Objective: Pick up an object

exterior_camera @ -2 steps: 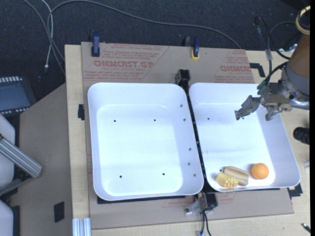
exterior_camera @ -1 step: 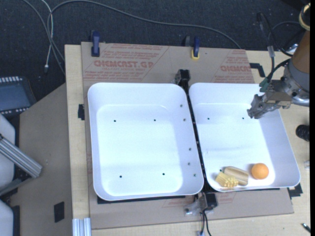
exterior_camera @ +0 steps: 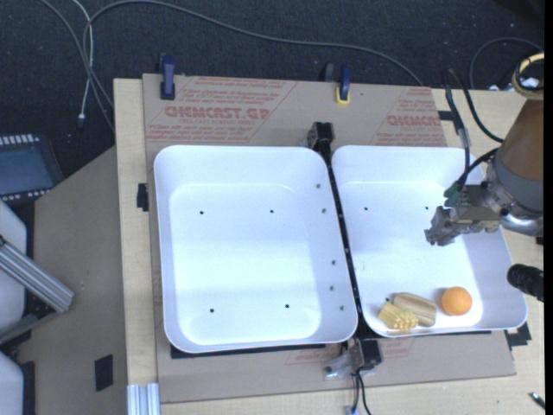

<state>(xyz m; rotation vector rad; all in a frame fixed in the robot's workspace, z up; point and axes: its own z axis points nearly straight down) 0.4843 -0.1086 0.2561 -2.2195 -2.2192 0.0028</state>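
Grey metal makes up the gripper [exterior_camera: 442, 229], which hangs over the right half of the right bin [exterior_camera: 380, 188], at the middle right of the frame, its dark fingers pointing down and to the left; the view is too small and dim there to tell whether they are parted or closed, and nothing can be seen between them. Behind it the arm [exterior_camera: 523, 167] comes in from the right edge, its brownish-orange band sitting above the wrist, with black cables looping up from it toward the upper right corner. Below the gripper, well apart from it, three things lie along the near rim of that bin in the lower right of the frame: an orange ball [exterior_camera: 456, 301] furthest right, a tan oblong piece [exterior_camera: 415, 304] just left of it, and a small yellow knobbly item [exterior_camera: 398, 319], perhaps a toy corn cob, touching the oblong piece at its lower left. The left bin [exterior_camera: 181, 180] lies beside the right one, their rims meeting down the middle of the frame. Both sit on a brown board [exterior_camera: 216, 111] printed with red lettering, held at its far edge by two clamps [exterior_camera: 167, 76], one blue and one blue with yellow.
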